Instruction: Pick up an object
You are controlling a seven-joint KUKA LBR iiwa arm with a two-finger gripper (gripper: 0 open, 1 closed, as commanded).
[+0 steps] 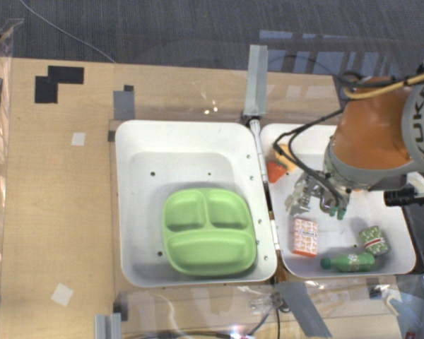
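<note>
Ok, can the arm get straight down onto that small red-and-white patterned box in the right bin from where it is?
Probably yes. The small red-and-white patterned box lies flat on the right bin's floor with nothing on top of it. The gripper hangs just above and beside it. The green plastic bottle lies close by, but apart from the box.

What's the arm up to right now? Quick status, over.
Gripper low in right bin, nothing seen held. Red-white packet, green bottle, small can loose nearby.

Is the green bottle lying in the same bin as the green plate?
No, the green bottle lies in the right bin; the green plate is in the left bin.
</note>
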